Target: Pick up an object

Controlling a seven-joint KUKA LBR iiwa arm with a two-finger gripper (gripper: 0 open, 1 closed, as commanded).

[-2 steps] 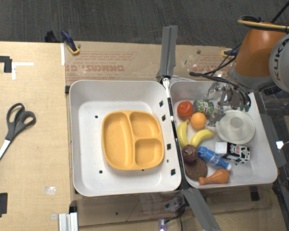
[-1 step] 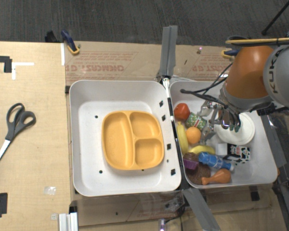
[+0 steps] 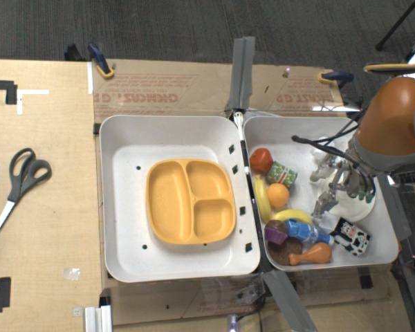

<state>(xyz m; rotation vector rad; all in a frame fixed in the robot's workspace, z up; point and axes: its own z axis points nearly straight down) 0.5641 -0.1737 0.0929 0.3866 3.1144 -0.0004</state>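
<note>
Gripper over a crowded toy pile, lower right of frame.
The toys (image 3: 285,213) lie heaped in the right bin (image 3: 301,126); the gripper (image 3: 330,189) hangs just beside them, fingers apart and empty, so closing could nudge neighbours and miss.

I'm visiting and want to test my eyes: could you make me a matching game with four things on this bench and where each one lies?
Things:
1. orange divided plate
2. scissors
3. red tomato
4. black-and-white patterned toy

Places:
A. on the wooden bench, left of both bins
B. near corner of the right bin
C. middle of the left bin
D. right bin, by the wall between the bins

Pairs: 1-C, 2-A, 3-D, 4-B
</note>
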